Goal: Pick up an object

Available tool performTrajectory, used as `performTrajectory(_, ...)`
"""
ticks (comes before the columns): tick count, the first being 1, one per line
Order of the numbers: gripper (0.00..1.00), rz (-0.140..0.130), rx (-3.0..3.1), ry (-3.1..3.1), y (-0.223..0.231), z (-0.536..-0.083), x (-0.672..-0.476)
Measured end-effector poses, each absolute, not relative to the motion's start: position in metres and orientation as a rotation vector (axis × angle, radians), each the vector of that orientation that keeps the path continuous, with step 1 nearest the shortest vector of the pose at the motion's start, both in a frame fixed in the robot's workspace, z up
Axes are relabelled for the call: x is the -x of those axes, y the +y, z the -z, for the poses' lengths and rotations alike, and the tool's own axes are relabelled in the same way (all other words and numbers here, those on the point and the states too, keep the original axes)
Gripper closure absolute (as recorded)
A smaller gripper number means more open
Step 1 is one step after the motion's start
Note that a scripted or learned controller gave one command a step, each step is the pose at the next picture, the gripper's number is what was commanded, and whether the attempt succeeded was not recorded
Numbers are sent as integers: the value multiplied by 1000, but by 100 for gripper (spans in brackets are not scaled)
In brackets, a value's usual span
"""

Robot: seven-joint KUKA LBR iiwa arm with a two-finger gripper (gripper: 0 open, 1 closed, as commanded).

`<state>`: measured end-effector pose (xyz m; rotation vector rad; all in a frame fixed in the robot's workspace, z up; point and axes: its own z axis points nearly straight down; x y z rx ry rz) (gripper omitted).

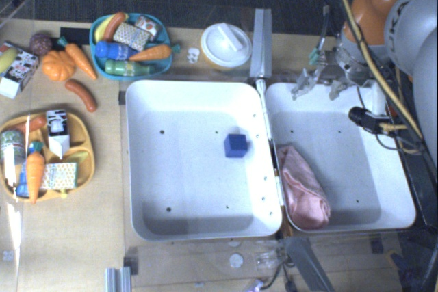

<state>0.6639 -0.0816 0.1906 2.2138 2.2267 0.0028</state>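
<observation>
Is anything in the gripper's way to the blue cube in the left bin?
Nothing lies on the blue cube; it sits alone in the left bin. The gripper hangs over the right bin's far edge, so the raised divider between the bins lies between them.

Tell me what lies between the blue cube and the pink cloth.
In the camera view, the blue cube and pink cloth are separated by bare white bin floor and the two bins' adjoining rims.

Single fixed overhead view, slanting down over both bins.
</observation>
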Motion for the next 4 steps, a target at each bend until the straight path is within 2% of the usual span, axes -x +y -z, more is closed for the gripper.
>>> performTrajectory(1,0,-2,-2063,2366,-120,-142,-667)
performTrajectory(2,0,-3,-1784,2582,-173,-169,-608)
performTrajectory(3,0,-3,-1960,2452,-205,-130,-568)
performTrajectory(4,0,-3,-2080,2352,-198,-157,-500)
